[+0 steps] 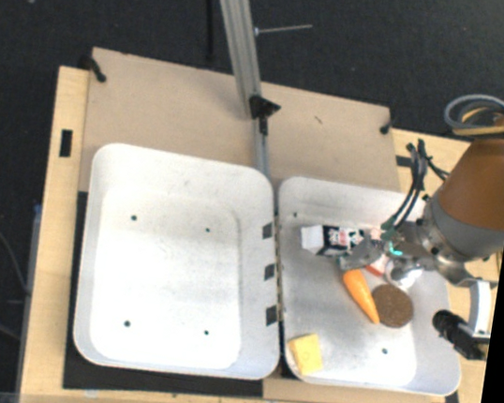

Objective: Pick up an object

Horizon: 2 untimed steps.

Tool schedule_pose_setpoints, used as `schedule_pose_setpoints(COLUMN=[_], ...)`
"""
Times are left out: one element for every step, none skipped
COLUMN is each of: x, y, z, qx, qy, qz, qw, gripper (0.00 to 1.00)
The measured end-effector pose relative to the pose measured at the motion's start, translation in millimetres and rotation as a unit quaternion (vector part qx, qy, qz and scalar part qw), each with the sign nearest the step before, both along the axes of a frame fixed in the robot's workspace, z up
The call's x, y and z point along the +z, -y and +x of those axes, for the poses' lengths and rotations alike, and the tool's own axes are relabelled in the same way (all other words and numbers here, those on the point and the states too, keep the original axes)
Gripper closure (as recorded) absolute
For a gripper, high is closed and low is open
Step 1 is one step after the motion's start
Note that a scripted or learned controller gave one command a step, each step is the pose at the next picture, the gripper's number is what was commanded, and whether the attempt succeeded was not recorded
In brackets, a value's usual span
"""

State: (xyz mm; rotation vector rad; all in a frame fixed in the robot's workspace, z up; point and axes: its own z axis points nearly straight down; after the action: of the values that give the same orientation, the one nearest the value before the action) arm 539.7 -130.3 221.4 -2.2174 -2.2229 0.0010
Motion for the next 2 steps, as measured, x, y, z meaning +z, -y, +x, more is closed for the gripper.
schedule_pose_setpoints(x=[2.3, -39.8], y=[0.2, 0.9], z=[0.9, 2.3], qx=[-0.001, -0.003], qy=[0.002, 0.0], qz=[-0.0004, -0.0015], qw=[1.0, 1.0], gripper=[0.0, 0.0])
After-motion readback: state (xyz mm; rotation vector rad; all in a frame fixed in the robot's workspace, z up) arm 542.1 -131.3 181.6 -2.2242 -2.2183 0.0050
